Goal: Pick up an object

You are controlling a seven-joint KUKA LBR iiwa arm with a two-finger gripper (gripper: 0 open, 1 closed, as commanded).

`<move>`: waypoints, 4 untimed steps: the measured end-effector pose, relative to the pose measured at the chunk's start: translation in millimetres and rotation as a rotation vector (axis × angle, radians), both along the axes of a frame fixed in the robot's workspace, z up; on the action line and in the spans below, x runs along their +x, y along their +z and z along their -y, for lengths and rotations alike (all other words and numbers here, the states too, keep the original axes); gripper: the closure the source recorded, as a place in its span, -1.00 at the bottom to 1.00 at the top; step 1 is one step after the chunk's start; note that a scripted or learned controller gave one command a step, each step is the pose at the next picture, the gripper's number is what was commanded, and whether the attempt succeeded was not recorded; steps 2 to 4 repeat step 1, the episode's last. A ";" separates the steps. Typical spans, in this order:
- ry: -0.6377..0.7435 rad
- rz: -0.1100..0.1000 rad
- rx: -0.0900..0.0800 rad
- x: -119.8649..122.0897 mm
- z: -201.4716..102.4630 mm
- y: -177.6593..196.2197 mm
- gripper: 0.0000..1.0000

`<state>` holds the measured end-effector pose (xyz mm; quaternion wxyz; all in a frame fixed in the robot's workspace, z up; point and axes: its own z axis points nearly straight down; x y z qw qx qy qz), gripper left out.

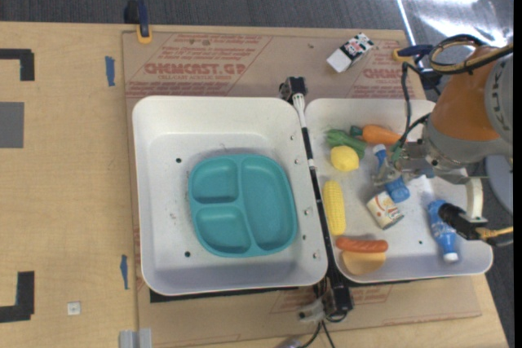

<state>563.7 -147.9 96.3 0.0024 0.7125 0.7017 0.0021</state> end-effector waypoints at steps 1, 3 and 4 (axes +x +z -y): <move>-0.126 -0.006 0.002 -29.5 -89.0 88.3 1.00; -0.126 -0.006 0.002 -29.5 -89.0 88.3 1.00; -0.126 -0.006 0.002 -29.5 -89.0 88.3 1.00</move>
